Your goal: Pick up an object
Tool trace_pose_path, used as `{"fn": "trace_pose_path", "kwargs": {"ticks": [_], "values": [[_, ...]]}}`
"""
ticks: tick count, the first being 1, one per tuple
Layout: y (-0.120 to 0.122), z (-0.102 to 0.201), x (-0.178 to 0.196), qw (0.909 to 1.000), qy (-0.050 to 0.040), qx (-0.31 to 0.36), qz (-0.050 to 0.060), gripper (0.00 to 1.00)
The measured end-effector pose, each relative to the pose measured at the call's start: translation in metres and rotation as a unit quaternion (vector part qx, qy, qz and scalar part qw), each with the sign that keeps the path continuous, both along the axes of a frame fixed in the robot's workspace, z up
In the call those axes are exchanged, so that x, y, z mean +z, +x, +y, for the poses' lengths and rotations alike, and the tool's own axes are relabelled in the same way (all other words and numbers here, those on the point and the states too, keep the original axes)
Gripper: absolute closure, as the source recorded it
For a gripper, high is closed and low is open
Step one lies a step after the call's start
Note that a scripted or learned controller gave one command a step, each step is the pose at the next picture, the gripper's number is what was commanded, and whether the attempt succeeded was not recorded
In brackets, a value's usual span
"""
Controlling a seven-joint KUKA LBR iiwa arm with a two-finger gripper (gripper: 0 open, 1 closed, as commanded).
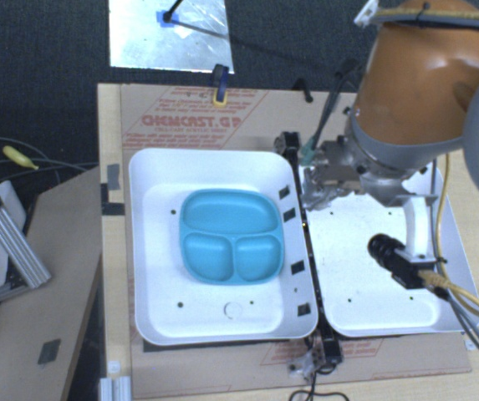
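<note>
Presently: one blue divided plate (229, 235), lying flat mid-floor in the left bin (151, 249), long axis running left-right. My gripper (318, 182) hangs over the right bin (373, 307), just past the shared wall; plate lies to its left. Grip state: I cannot tell.

The bench is topped by a flat brown cardboard sheet (191, 111) printed with red lettering, which spreads beneath and beyond the gripper (323, 182). Two shallow white plastic bins rest on it, touching along a black clipped seam: the right bin (389, 312) lies directly below the gripper, and the left bin (151, 249) sits just beside it, toward the view's left.
</note>
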State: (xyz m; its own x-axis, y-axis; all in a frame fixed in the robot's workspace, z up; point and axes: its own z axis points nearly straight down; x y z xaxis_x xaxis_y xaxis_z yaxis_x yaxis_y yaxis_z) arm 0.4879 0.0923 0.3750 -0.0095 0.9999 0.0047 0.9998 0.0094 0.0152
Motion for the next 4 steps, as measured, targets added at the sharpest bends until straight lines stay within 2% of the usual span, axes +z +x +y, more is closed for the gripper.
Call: {"fn": "trace_pose_path", "kwargs": {"ticks": [1,2,3,4], "values": [[-0.001,-0.022,0.038,1.0,-0.0018,-0.004,0.004,1.0],[-0.002,0.094,0.128,1.0,0.0013,0.003,0.002,1.0],[-0.001,0.087,0.134,1.0,-0.0013,0.0,0.005,1.0],[-0.001,0.087,0.145,1.0,-0.0005,0.003,0.004,1.0]]}}
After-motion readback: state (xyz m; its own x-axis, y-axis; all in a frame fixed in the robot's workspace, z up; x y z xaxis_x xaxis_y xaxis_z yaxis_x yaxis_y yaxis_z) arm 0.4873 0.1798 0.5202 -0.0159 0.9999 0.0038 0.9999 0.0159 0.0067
